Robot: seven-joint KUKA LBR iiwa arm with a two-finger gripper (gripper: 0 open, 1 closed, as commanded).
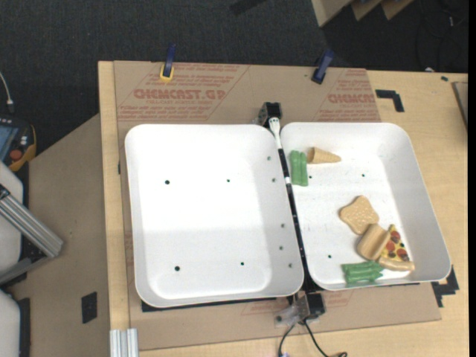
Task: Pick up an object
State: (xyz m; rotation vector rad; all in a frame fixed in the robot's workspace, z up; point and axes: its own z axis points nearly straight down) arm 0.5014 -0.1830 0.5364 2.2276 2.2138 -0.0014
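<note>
Right bin [416, 171], contents: pizza slice [394, 250] near the front right corner, touching a tan bread roll [370, 241]; tan toast piece [358, 213] just behind the roll; green bean pod [362, 273] at the front wall; green strip [298, 168] along the left wall; small tan cone [323, 155] just beside it. Left bin [201, 214]: bare white floor. Both bins sit on a cardboard sheet [223, 88]. Pincer state: cannot tell.

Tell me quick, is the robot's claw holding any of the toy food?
Gripper: it cannot be told from this camera view. The pizza slice and the other toy food lie loose in the right bin.
</note>
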